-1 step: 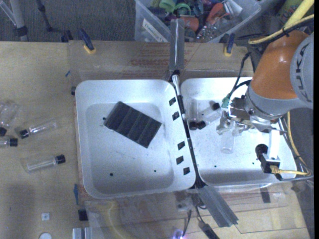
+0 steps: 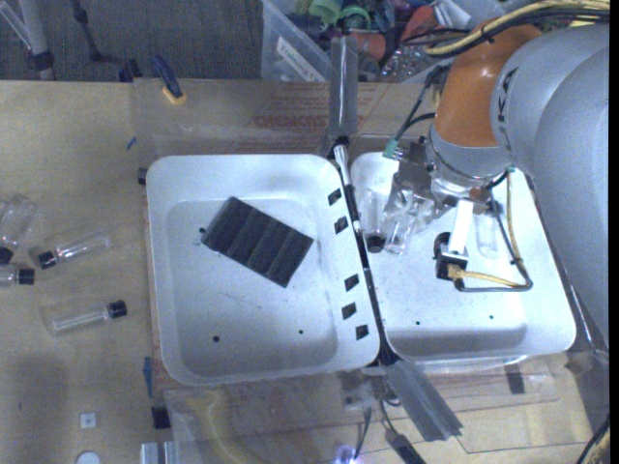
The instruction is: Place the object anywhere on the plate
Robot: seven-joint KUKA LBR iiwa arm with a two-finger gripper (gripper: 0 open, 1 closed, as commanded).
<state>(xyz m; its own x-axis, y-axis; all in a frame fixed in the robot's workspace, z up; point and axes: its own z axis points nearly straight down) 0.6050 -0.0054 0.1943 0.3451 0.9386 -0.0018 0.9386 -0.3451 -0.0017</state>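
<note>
A dark, ribbed rectangular plate (image 2: 258, 241) lies tilted on the floor of the left shallow white bin (image 2: 184, 351). Over in the right white bin (image 2: 503, 332), well apart from the plate and across the dividing rim, the translucent two-finger claw (image 2: 387, 228) points down near that bin's left wall. Whether it grips anything, I cannot tell. A few clear vials (image 2: 85, 313) lie on the wooden bench.

A dark, ribbed, rectangular plate (image 2: 258, 242) lies flat on the floor of the left bin (image 2: 174, 187), turned at a slant to the bin's walls and set toward its far half. Its surface shows parallel grooves running along its shorter direction, and nothing rests on it.
</note>
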